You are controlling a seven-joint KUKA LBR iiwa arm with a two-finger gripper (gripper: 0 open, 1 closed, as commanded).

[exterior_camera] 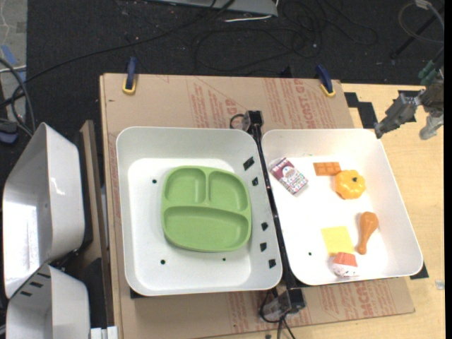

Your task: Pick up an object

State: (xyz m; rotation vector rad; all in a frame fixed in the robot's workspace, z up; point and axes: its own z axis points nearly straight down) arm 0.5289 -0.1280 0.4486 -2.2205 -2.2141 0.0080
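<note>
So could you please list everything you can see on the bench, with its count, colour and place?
Shallow white plastic bins: two, white, side by side on the bench.
Green divided plastic plate: one, left bin.
Small maroon and white packet: one, right bin, far left.
Flat orange cracker: one, right bin, far side.
Yellow-orange toy pepper: one, beside the cracker.
Orange toy drumstick: one, right bin, right.
Flat yellow square block: one, right bin, near side.
Small red and white toy: one, near edge.
Tool: one, grey, outside the right bin's far right corner.
</note>
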